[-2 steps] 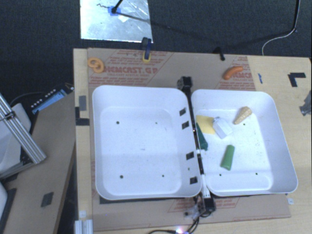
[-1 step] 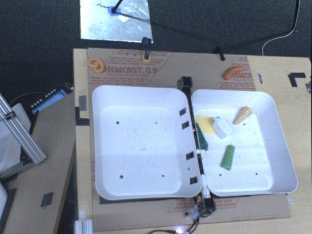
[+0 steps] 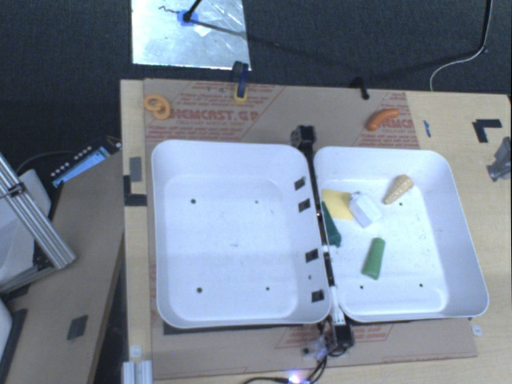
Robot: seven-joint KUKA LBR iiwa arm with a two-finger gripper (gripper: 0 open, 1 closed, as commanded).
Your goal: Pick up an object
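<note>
**Right bin stock, left of the hand**

Desk (image 3: pixel 264 106): two white bins. Left bin (image 3: pixel 232 154): bare floor. Right bin (image 3: pixel 460 238): five pieces clustered toward its left-centre.
- yellow piece (image 3: pixel 336 206), touching the white block (image 3: pixel 365 211)
- green stick (image 3: pixel 373 258), long axis near upright in frame, lying apart, likely the easiest pick
- tan cone (image 3: pixel 398 189)
- dark green piece (image 3: pixel 331 232)

Hand (image 3: pixel 501 158): grey, at the frame's right edge; open or closed could not be told. All pieces lay left of it and lower.

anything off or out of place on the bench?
Two items lie outside the bins on the cardboard: an orange sausage-like piece above the right bin, and a small pretzel-like ring above the left bin. The right bin's items are bunched near the divider, the dark green piece against it. Nothing looks spilled or damaged.
</note>
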